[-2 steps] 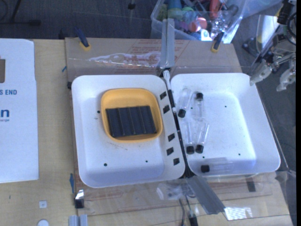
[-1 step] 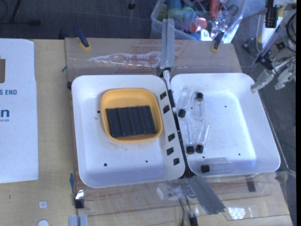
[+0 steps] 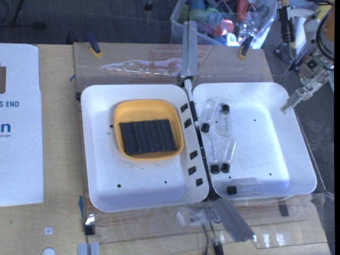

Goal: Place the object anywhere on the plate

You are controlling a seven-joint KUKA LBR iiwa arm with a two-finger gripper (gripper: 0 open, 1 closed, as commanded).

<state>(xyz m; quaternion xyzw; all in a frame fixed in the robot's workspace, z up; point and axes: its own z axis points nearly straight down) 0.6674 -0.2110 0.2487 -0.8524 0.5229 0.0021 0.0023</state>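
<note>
A yellow plate sits in the left bin. A dark, ridged rectangular block lies flat in the middle of the plate. Several clear tubes with black caps lie in the right bin: one pair near its left wall, two more above that pair, and one along the front wall. My gripper hangs at the right bin's far right corner, above the rim and well away from the tubes and the plate. Nothing shows in it.
A clear tub of colourful items stands behind the bins. A white sheet lies on the bench at the left. A row of black clips lines the divider between the bins.
</note>
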